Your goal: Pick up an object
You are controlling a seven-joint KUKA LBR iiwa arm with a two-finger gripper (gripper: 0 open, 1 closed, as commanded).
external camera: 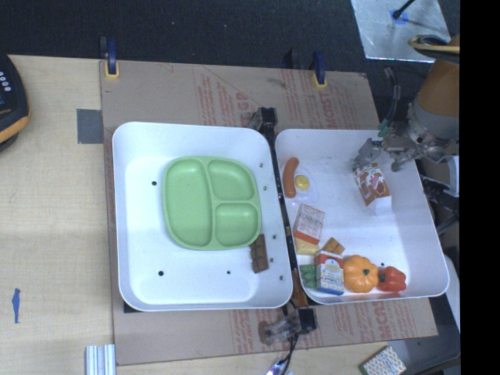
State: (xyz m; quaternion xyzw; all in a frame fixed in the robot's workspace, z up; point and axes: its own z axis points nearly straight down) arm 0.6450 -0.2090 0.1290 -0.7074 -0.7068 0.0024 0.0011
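The gripper [373,156] is sitting over the far right part of the right bin [414,233], directly above a small red-and-white snack packet [373,184]; its metal parts are touching the packet's upper end, but whether the jaws are pinching the packet, or how wide they are standing, cannot be told from this angle. The packet is lying near the bin's right wall, well apart from the other items.

Toward the bin's left side, a sausage [290,176] is lying beside a fried egg toy [302,183], and a pale wrapped packet [308,223] is resting below them. Along the near edge a small carton [330,275], an orange pumpkin [360,273] and a red pepper [392,279] are crowding together in a row.

The left bin [137,209] is holding a green divided plate [211,202], with a small brown block [258,254] lying just off the plate's near right corner.

Both bins are resting on a cardboard sheet [195,92] clamped at its far edge, over a light wooden bench [47,209]. Dark flooring [195,14] is running beyond the bench.
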